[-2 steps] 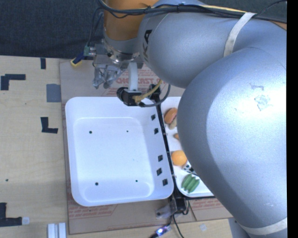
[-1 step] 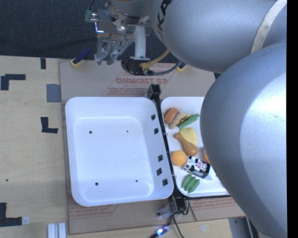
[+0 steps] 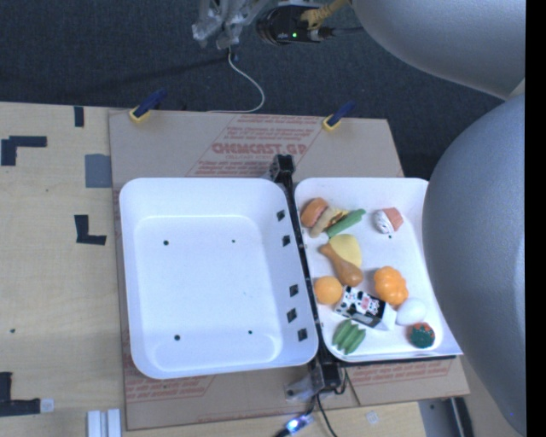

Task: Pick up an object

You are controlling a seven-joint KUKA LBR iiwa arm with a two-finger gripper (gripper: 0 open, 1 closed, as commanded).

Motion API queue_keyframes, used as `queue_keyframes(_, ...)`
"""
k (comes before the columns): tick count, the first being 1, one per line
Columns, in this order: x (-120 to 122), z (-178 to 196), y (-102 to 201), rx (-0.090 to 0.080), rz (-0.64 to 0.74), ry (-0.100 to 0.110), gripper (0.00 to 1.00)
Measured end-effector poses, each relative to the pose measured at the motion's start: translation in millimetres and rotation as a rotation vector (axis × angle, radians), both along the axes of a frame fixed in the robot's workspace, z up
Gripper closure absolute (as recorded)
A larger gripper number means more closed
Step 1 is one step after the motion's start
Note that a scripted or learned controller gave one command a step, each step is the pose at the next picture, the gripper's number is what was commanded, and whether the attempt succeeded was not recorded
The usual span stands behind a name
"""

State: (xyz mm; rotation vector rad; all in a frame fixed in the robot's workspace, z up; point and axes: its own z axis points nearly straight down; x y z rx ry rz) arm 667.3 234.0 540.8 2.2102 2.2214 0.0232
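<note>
The right bin (image 3: pixel 418 192) holds several toy foods. There is a small burger (image 3: pixel 314 211), a green pepper (image 3: pixel 345 221), a salmon-coloured piece (image 3: pixel 388 221) and a yellow-brown drumstick (image 3: pixel 344 258). Nearer the front lie an orange (image 3: pixel 328 290), an orange pumpkin (image 3: pixel 390 284), a black-and-white box (image 3: pixel 363 305), a white egg (image 3: pixel 411 311), a green-and-red ball (image 3: pixel 421 335) and green pea pods (image 3: pixel 348 336). My gripper (image 3: pixel 220 24) is blurred at the top edge, well behind both bins, over the dark floor. Nothing shows in it.
The left bin (image 3: pixel 136 256) sits beside the right one, joined along a black-clipped divider (image 3: pixel 294 256). Both rest on cardboard (image 3: pixel 256 145) on the wooden bench. The grey arm (image 3: pixel 486 213) looms over the right side. A white cable (image 3: pixel 252 85) hangs behind the bins.
</note>
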Motion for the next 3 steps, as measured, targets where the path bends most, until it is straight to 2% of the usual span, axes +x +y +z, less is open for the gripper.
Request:
queue_keyframes(1, -21.6, -186.6, -1.5, -0.012, -0.005, 0.034, 1.00)
queue_keyframes(2, 1.5, -82.4, -0.1, -0.002, -0.001, 0.007, 1.00)
queue_keyframes(3, 0.5, -0.6, -0.2, -0.003, -0.001, 0.008, 1.00)
